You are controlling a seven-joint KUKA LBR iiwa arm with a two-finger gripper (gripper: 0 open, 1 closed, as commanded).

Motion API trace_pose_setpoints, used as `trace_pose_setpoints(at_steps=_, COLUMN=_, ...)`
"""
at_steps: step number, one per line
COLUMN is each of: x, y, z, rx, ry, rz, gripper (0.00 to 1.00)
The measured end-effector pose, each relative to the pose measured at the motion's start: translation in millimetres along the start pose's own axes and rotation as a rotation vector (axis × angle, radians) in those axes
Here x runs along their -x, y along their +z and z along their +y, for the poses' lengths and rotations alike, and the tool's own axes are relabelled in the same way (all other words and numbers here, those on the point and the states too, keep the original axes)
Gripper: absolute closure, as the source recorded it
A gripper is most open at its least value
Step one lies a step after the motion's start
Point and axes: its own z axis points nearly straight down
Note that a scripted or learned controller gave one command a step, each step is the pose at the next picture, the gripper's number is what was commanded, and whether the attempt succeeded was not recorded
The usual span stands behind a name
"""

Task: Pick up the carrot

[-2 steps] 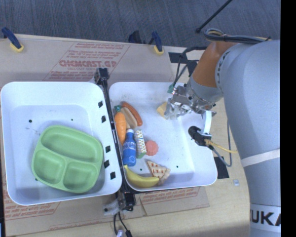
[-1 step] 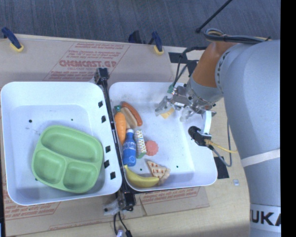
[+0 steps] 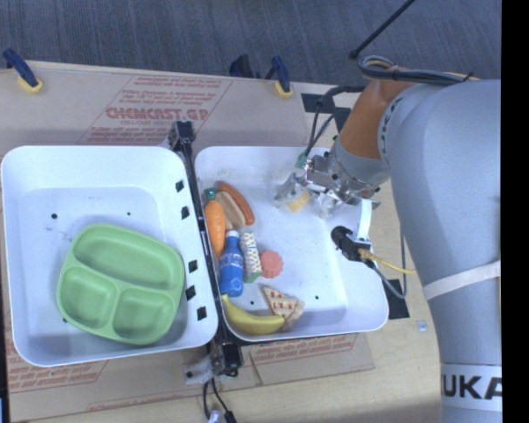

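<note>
You see the arm filling the right side of the frame, its gripper low over the upper middle of the right bin, right by a small yellow piece; you cannot tell how it stands. The carrot, orange with a green top, lies lengthwise along that bin's left wall, well apart from the gripper.

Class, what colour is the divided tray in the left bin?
Light green: the divided tray shows plainly in the camera view, lying in the left bin.
</note>
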Motion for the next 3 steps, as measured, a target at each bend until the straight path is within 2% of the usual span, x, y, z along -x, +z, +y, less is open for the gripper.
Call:
trace_pose_setpoints(at_steps=1, x=-1, y=-11, z=0, rx=0.0, ry=-0.005, rz=0.0, gripper=1.0)
trace_pose_setpoints(at_steps=2, x=13, y=0, z=-72, rx=0.0, ry=-0.071, rz=0.001, gripper=1.0)
trace_pose_setpoints(at_steps=3, x=13, y=0, z=-72, rx=0.001, ry=-0.07, rz=0.001, gripper=0.0)
